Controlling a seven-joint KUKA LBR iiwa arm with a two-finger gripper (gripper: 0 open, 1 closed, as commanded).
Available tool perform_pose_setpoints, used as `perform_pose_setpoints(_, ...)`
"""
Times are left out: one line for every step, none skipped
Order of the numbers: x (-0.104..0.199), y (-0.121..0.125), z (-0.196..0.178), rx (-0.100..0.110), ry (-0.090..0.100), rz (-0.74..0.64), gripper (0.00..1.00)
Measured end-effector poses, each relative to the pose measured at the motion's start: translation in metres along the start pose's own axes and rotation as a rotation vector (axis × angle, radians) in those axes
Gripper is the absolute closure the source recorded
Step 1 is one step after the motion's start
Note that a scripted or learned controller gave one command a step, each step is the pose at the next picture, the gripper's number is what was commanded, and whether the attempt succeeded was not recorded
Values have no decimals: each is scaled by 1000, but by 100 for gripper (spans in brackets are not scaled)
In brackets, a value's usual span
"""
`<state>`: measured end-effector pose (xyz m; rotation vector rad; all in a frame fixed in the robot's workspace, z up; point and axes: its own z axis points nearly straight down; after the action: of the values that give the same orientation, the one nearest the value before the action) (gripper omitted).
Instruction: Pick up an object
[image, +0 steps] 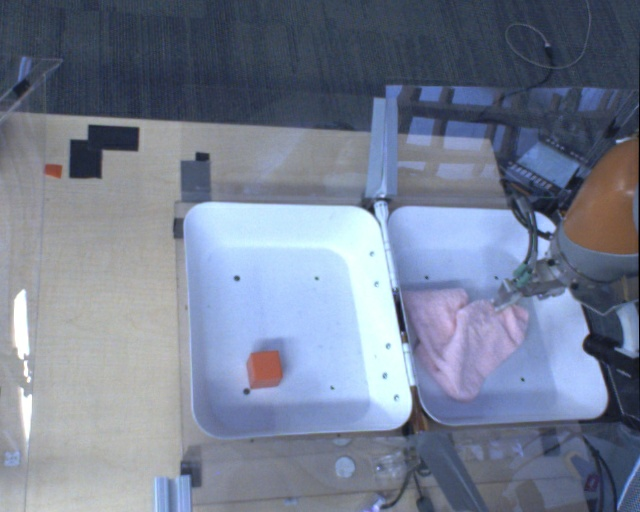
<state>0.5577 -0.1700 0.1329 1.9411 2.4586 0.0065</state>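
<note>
Pink cloth (462, 340): crumpled in the right bin (560, 400), left-centre of the floor, one corner drawn up toward the upper right.
Gripper (512, 292): low over that raised corner, reaching in from the right; tips sit right at the cloth's top edge.
Jaws: narrow, close together; the cloth corner looks pinched between them, but the tips are small and slightly blurred, so the grip reads as likely, not certain.
Orange block (265, 369): alone in the left bin (210, 300), lower left of the floor, well apart from the arm and untouched.
Arm: grey body with its orange band (605, 210) at the right edge, above the right bin.
Progress: approach and closing appear done; most of the cloth lies on the bin floor, so the lift is not yet complete.
Left to do: raise the cloth clear of the bin and confirm it hangs from the fingers.
Risk: thin corner grip, fabric could slip out on the way up.
</note>
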Motion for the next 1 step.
perform_pose_setpoints(14,5,-41,-2,-1,-106,0)
